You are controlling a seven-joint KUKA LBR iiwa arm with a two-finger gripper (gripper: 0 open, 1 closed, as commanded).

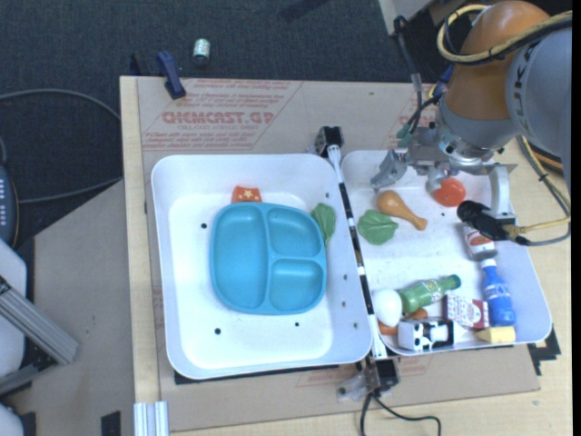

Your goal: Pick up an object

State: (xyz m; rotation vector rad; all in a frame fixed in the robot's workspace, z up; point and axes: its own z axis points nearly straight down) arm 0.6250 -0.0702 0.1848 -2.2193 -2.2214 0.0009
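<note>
Gripper low at right bin far end, grip state unreadable | drumstick just beside | tomato near | I fear a glancing miss between them.

The grey arm with its orange band is running off the picture's right and top edges and is covering the far right corner of the right white bin. Its two-finger gripper is sitting too dark and tangled to read. A small red rounded object is lying partly under the wrist. At the right bin's near edge, a black-and-white toy is overlapping an orange piece, too small to identify. A red-orange block is peeking out from behind the blue divided plate.
</note>
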